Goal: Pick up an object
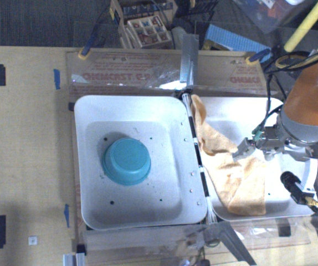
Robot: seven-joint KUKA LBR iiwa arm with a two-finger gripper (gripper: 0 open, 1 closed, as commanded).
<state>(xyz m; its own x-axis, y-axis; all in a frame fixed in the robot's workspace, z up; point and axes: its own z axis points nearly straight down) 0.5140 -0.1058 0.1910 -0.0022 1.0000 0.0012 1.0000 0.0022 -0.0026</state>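
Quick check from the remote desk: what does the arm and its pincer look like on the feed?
The arm is a bulky grey cylinder with a broad orange band above the wrist. Dark cables run down its side to a small metallic pincer with a greenish part near its base. A black fitting sticks out below the wrist.

Red block lettering runs across the clear plastic sheet (127, 73) lying behind the left bin, and again on the sheet (246, 77) behind the right bin. It is too blurred and glare-washed to spell out with certainty. The printed box (145, 26) beyond the worktop carries pictures, with no legible words.
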